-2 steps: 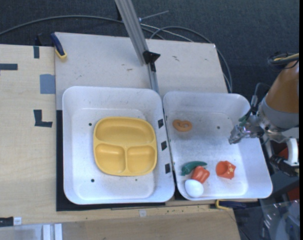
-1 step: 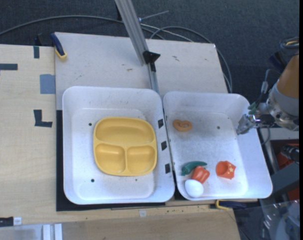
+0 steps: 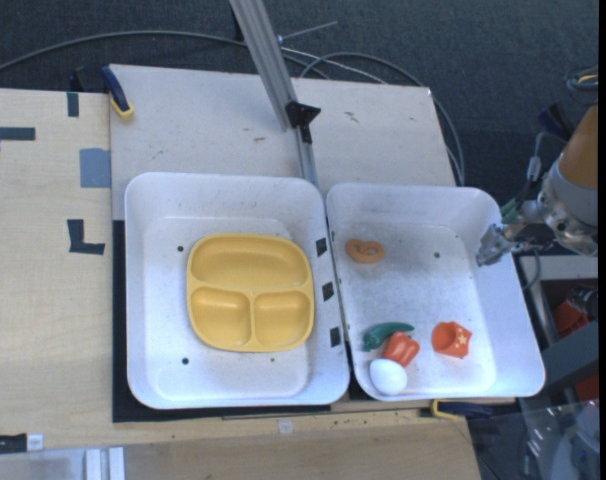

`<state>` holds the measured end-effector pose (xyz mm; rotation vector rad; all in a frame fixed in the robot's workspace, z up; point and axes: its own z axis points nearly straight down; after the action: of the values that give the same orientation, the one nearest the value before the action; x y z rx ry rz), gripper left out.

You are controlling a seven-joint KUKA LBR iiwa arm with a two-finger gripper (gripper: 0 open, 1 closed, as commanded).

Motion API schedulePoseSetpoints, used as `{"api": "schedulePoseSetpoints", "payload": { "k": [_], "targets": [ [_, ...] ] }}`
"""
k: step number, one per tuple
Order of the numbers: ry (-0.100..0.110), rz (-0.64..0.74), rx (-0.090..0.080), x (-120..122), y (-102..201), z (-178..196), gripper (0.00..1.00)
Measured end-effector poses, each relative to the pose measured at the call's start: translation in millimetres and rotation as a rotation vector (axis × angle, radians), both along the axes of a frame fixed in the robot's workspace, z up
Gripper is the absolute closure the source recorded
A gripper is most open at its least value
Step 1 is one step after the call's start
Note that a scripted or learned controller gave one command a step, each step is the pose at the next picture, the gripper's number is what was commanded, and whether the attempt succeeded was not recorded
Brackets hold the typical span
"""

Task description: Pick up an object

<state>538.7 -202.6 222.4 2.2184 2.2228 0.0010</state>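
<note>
1. A yellow tray (image 3: 250,292) lies in the left bin (image 3: 143,268).
2. The right bin (image 3: 503,298) holds a pretzel (image 3: 364,252) upper left, with a pepper (image 3: 395,344), egg (image 3: 388,376) and red block (image 3: 451,339) along the bottom.
3. The gripper (image 3: 491,245) hovers at the right bin's right rim, holding nothing; I cannot tell how its jaws stand.
4. Judged step: approach. Next, it must move left over one object and descend.

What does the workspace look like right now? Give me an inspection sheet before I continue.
Surface: two shallow white bins, left bin and right bin, side by side on a pale bench.
Job's things: in the right bin, brown pretzel-shaped toy, red pepper toy with green stem, white egg-shaped toy, red block with yellow star.
Clutter: yellow three-compartment plastic tray in the left bin.
Grippers: gripper over the right bin's right edge; jaws too small to judge.
Cables: grey cables looping on the dark floor behind the bench.
Surroundings: slanted metal pole; blue-and-yellow clamp.
</note>
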Motion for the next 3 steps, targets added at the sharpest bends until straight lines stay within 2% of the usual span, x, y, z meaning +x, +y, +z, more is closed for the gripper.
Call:
{"api": "schedulePoseSetpoints", "payload": {
  "k": [3],
  "targets": [
    [0.001, 0.005, 0.002, 48, 141, 17, 1.0]
  ]
}}
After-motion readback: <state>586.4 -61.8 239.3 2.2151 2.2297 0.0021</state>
